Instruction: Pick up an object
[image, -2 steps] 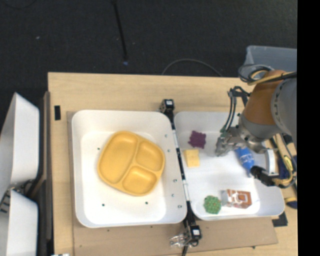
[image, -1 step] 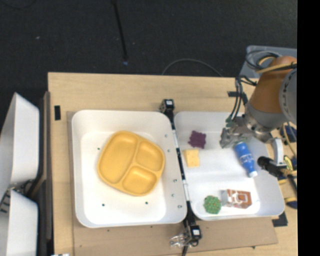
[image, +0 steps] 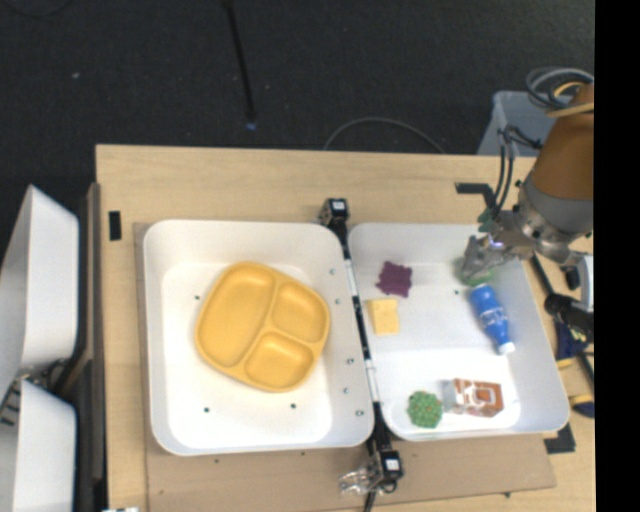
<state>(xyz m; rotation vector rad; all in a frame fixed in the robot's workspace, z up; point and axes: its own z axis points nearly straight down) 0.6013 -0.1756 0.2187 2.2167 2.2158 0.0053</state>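
Note:
The right bin (image: 440, 350) holds a purple toy (image: 395, 278), a yellow block (image: 385, 316), a blue bottle (image: 491, 317), a green broccoli-like piece (image: 424, 409) and a small red-and-white packet (image: 476, 398). My gripper (image: 484, 256) hangs over the bin's upper right part, just above the top end of the blue bottle. Nothing shows between its fingers. The arm comes in from the right with its orange band at the frame's edge.
The left bin (image: 170, 400) holds a yellow three-compartment plate (image: 262, 325). A black clamp (image: 334, 211) sits at the top of the ridge between the bins, another clamp (image: 380, 468) at its bottom. White boxes stand left of the bench.

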